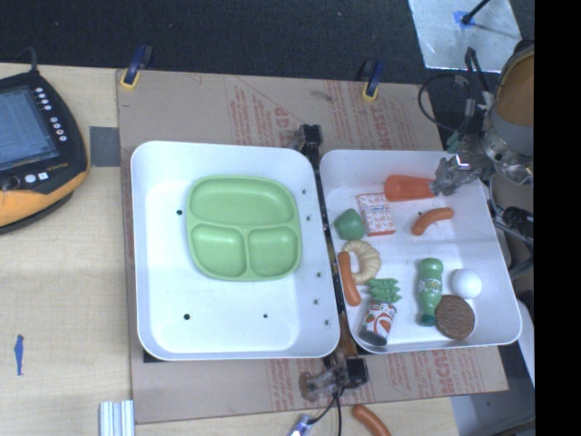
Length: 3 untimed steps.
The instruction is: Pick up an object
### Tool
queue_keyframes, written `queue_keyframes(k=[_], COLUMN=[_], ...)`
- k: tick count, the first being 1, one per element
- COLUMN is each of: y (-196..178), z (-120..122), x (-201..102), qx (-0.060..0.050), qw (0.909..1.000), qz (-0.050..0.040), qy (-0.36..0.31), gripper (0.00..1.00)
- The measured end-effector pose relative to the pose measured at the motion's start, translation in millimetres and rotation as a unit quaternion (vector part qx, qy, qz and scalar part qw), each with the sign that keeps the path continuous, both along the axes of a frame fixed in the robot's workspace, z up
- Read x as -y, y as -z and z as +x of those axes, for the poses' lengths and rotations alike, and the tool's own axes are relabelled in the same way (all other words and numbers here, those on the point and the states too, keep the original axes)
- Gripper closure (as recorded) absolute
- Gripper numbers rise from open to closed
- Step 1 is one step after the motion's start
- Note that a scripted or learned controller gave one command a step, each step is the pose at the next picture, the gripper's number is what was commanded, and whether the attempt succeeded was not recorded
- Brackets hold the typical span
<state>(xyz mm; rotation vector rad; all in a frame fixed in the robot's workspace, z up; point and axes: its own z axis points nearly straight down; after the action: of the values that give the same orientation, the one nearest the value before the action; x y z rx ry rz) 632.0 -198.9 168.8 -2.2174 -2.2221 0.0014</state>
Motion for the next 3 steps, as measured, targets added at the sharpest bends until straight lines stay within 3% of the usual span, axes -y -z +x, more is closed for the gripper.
queue_keyframes(k=[1, 2, 3], y=[0.5, 78.0, 77.4], z=[-0.3, -85.4, -135.3], x=[-0.1, -9.9, -15.6], qx=[-0.001, -0.002, -0.001], qw=[1.0, 1.0, 1.0], qz=[0.0001, -0.0004, -0.0006], qy=[0.0, -0.002, -0.002], gripper=[0.0, 0.0, 0.0])
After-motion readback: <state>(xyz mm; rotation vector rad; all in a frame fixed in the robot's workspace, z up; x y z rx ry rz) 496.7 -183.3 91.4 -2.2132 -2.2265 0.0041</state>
